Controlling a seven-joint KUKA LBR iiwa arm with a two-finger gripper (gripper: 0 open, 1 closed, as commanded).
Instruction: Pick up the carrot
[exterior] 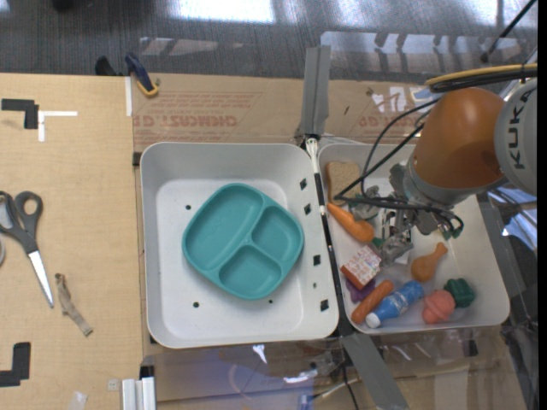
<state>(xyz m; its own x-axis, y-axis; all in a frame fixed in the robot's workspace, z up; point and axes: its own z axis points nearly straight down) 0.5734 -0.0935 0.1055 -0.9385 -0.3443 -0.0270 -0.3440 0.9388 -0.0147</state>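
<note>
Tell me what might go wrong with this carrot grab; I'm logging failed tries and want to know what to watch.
1. The carrot lies close to the right bin's left wall, so a finger may strike the wall.
2. The gripper hangs over crowded toys: the small red-and-white box and the drumstick are close, so it may grab the wrong thing.
3. A second orange piece near the blue bottle could be mistaken for the target.

Bright, even overhead light, striped glare across the floor (256, 7) above, soft shadows, slightly grainy focus.
</note>
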